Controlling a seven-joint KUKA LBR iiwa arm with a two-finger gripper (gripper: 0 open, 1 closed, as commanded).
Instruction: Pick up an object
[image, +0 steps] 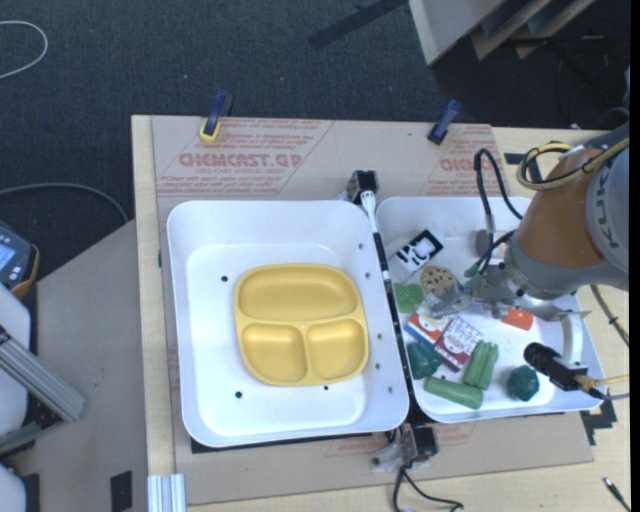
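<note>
The right bin (455, 212) holds a heap of small things. Among them are a tan dotted piece (434, 279), a light green block (407, 296), a red and white packet (455, 336), a teal piece (421, 358), two green cylinders (481, 364) (452, 392), a dark green ball (521, 382) and an orange piece (517, 319). My gripper (472, 294) hangs low over the middle of this heap, just right of the tan piece and above the packet. The wrist hides what lies under it.
A yellow divided plate (300, 322) lies in the left bin (195, 300). A black and white marker card (418, 247) sits at the back of the right bin. The ridge between the bins runs close to the left of the heap.
</note>
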